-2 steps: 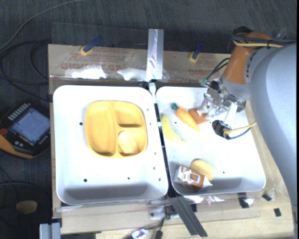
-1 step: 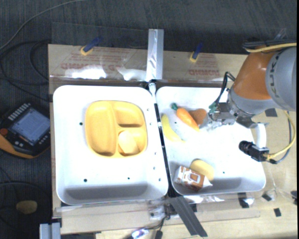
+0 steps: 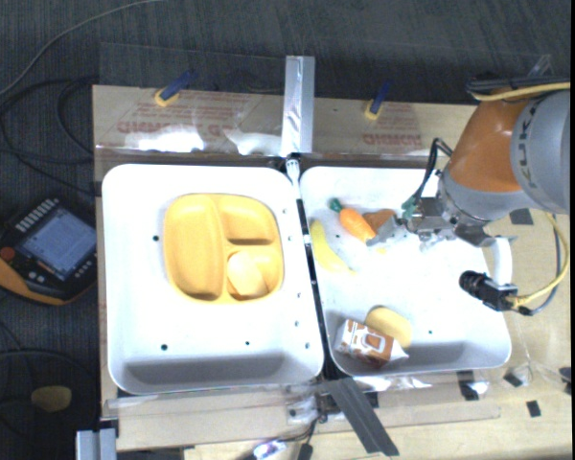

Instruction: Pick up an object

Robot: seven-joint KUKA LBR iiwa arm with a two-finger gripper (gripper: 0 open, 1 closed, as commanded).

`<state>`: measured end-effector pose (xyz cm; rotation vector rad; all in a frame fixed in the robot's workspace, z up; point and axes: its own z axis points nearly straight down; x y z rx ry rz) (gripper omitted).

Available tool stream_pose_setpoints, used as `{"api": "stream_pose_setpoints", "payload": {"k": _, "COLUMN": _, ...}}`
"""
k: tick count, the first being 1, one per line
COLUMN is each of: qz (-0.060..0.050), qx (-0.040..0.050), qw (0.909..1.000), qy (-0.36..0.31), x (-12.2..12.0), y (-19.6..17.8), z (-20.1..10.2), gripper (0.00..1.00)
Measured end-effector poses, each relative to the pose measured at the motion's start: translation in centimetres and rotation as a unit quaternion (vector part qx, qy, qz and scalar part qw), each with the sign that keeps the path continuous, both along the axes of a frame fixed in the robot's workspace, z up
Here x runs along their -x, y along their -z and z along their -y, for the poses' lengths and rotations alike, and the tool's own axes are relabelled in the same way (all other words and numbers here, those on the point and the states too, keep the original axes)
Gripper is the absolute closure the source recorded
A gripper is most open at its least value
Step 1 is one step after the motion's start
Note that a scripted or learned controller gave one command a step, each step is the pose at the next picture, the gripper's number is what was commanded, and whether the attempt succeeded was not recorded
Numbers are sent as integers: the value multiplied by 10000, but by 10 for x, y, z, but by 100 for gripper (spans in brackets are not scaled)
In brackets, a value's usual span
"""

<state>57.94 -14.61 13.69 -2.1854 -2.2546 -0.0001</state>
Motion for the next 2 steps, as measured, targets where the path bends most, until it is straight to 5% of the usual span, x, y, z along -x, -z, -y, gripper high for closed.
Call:
{"api": "stream_pose_setpoints", "payload": {"k": 1, "qz": 66, "qx": 25, "qw": 9996, "qy": 291, "x": -62, "y": 46, "z": -27, "gripper": 0}}
{"api": "stream_pose_setpoints", "payload": {"k": 2, "qz": 48, "qx": 19, "qw": 9996, "qy": 285, "x": -61, "y": 37, "z": -27, "gripper": 100}}
